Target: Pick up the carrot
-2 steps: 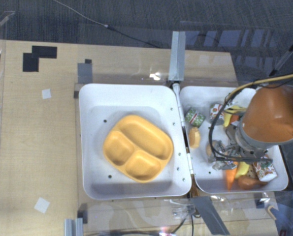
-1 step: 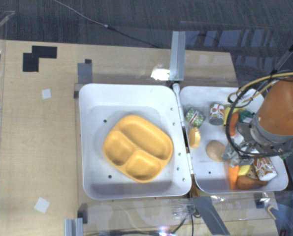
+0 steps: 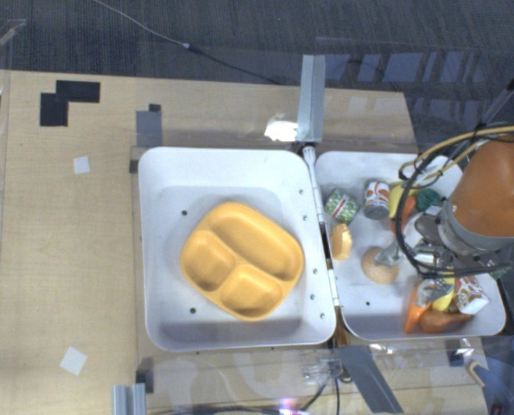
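Gripper (image 3: 429,262) hung over the right bin (image 3: 353,316).
Arm reached from the right; finger state unclear, the carrot (image 3: 415,314) perhaps just below.

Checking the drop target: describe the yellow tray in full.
The tray is a glossy yellow-orange dish that looks like plastic, with rounded corners and three shallow compartments: one large, two smaller. It lies flat, open side up, turned at an angle, near the middle of the left bin, touching only the bin's floor.
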You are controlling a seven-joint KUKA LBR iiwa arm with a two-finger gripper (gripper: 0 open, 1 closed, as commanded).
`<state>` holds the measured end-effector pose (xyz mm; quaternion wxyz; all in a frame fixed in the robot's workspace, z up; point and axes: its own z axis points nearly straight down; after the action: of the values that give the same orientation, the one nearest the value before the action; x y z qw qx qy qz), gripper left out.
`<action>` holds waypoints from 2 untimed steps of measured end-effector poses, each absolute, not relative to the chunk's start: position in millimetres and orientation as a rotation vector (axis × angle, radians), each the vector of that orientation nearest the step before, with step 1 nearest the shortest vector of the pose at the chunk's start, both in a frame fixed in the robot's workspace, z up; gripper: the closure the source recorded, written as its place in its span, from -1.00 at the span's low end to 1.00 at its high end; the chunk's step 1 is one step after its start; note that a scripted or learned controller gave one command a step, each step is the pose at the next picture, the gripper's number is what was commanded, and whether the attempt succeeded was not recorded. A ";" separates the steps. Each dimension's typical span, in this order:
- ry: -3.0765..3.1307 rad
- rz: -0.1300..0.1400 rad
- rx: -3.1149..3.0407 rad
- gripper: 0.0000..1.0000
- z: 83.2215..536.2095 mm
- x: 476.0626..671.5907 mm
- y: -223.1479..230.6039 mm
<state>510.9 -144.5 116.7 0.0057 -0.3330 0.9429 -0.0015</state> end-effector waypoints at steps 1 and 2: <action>2.960 -0.011 -1.009 -1.00 90.0 498.4 -100.5; 3.088 -0.005 -0.510 -1.00 143.0 527.4 -133.2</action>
<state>527.4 -133.2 143.0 0.0060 -0.1631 0.9866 -0.0016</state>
